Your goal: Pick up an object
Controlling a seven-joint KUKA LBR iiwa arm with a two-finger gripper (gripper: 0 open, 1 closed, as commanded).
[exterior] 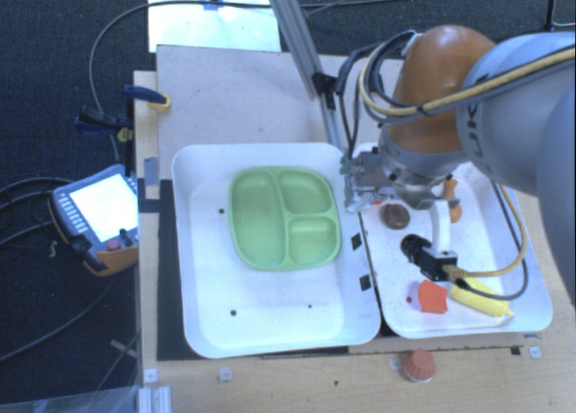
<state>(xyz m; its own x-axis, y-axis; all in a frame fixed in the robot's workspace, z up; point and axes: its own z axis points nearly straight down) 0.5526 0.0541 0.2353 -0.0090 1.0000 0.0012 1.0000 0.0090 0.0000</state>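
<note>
Obs.: arm entered from the frame's right. Gripper (378, 190) sat low over the upper left part of the right bin (400, 314), close to the wall shared with the left bin (207, 276). Jaw state: could not be told, since the wrist body covered them from above.

Nearest candidate: brown round piece (393, 215), lying on the bin floor just below and slightly right of the gripper in the frame. Near it, but whether they touched could not be judged. Nothing was seen held. The piece was round, so it had no long axis to line up with.

Other candidates in the same bin:
- orange piece (451, 202), right of the brown one and partly hidden by the arm.
- red block (432, 298), toward the lower edge.
- yellow piece (482, 300), just right of the red block, with its long axis running upper left to lower right.

Green divided plate (283, 218) lay flat in the left bin, left of the gripper across the wall.

Judgement: the coming move turned on a small offset down-right to centre over the brown piece. The pick was not yet made.
</note>
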